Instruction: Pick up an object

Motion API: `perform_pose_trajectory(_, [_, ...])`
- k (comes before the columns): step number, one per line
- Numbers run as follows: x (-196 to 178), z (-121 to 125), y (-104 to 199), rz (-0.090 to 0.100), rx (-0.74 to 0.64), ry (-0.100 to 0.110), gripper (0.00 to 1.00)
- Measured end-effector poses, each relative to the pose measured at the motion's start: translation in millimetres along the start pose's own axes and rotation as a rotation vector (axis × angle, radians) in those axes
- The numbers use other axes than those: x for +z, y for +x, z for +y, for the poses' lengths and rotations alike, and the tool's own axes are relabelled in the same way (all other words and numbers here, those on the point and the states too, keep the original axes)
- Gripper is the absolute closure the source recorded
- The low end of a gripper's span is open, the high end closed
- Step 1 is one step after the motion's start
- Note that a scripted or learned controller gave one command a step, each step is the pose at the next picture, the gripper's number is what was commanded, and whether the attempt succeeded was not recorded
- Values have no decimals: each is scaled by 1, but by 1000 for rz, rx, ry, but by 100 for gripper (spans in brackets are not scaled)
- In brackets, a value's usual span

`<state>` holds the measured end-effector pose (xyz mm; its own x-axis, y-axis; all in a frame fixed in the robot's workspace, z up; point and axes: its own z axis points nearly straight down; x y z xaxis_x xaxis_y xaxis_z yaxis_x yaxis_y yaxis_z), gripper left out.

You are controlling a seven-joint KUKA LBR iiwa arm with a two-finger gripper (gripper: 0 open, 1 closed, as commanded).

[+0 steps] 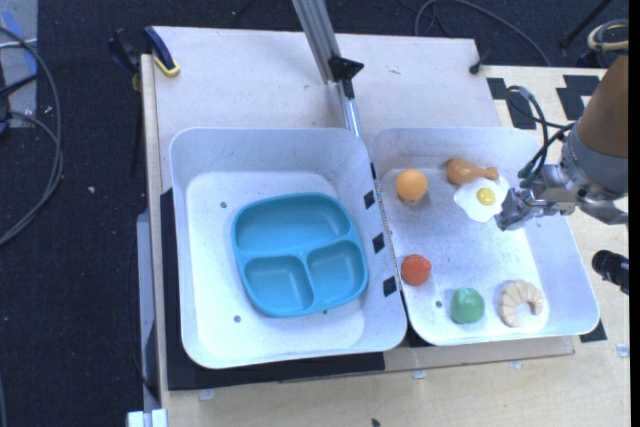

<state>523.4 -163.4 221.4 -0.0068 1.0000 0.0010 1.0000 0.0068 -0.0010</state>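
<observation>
Two shallow white bins sit side by side on the bench, their inner rims meeting near the middle of the camera view. The left bin (pixel 200 215) holds one blue divided tray (pixel 298 253) with three compartments, lying near the bin's centre with bare white floor on all sides. The right bin (pixel 560 260) holds six small things: one orange ball (pixel 411 185) near its left rim, one brown drumstick-shaped piece (pixel 466 172) toward the back, one fried-egg toy (pixel 481 200) just in front of the drumstick, one red ball (pixel 416 269) close to the left rim, one green piece (pixel 466 305) and one pale croissant-shaped piece (pixel 521 302) near the front rim. The widest open floor lies in the middle of this bin, between the egg and the front row. The gripper (pixel 512 214) hangs low just right of the fried egg, near the bin's right rim; whether it is wide, narrow or holding anything cannot be told.
</observation>
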Motion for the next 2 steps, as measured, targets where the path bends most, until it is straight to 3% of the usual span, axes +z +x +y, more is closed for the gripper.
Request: perform_pose_trajectory(2, [-12,40,109,0,-2,-4,100])
